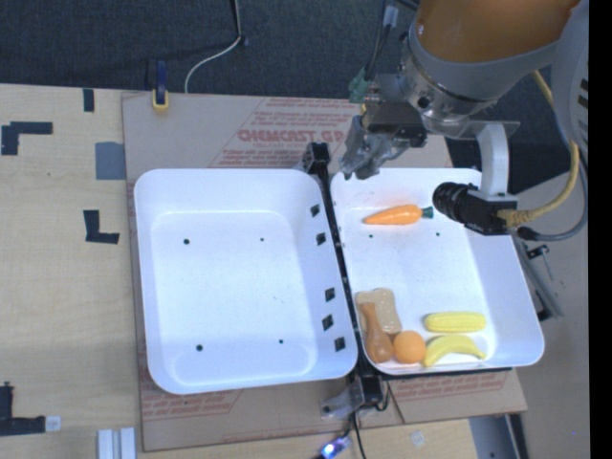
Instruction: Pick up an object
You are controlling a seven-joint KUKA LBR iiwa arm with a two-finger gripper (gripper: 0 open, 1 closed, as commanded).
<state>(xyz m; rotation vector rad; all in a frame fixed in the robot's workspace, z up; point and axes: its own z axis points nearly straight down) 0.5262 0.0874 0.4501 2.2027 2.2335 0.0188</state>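
My gripper (361, 165) hangs over the far left corner of the right bin (497, 285), above the bin's floor, with nothing visible between its fingers. An orange carrot (393, 216) lies on the bin floor just to the right of and nearer than the gripper, apart from it. At the near edge of the same bin sit a tan bread-like piece (379, 307), a brown sausage-like piece (375, 340), an orange ball (409, 347), a corn cob (454, 322) and a yellow banana (453, 350).
The left bin (153, 256) lies beside the right one, split from it by a ridge with black clips (330, 256). Both bins rest on a cardboard sheet (191, 132). A black camera-like unit (470, 207) juts from the arm over the right bin's far side.
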